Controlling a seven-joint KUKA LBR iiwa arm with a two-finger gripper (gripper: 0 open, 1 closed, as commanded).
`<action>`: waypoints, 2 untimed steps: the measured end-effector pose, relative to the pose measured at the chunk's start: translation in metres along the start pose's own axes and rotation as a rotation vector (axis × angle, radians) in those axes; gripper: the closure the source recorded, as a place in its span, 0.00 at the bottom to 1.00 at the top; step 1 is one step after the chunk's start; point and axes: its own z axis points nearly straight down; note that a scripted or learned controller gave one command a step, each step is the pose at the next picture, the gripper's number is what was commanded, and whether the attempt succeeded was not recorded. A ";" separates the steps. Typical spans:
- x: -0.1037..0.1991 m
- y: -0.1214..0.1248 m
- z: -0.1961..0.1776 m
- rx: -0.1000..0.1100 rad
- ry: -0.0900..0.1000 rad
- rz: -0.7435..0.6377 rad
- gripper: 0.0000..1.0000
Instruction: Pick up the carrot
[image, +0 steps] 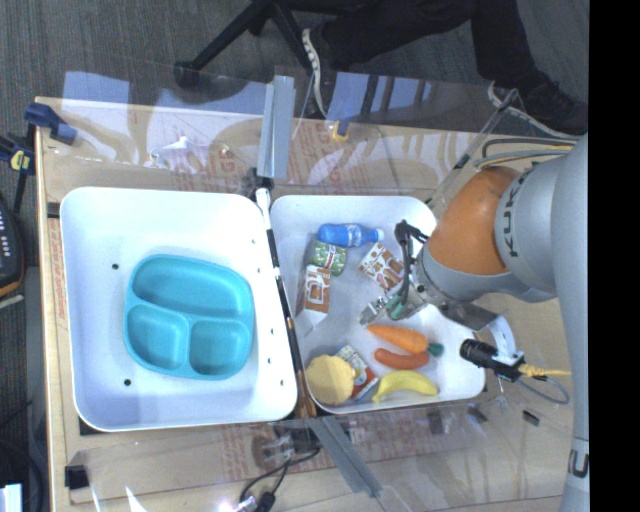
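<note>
The carrot (397, 338) is orange with a green stub at its right end. It lies flat in the right bin (290, 225), near the bin's right wall. My gripper (389, 306) hangs low over the bin, just above and to the left of the carrot's thin end. The grey wrist and the orange band (472, 235) reach in from the right and hide part of the bin's right side. Nothing shows as lifted off the bin floor.
A red chilli-like piece (400, 358) and a banana (405, 385) lie just below the carrot. A yellow round fruit (330, 378), snack packets (318, 285) and a blue bottle (347, 235) share the bin. The left bin holds a blue divided tray (190, 315).
</note>
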 end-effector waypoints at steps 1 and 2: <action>0.049 0.007 -0.119 -0.002 -0.005 -0.258 1.00; 0.049 0.007 -0.119 -0.002 -0.005 -0.258 0.00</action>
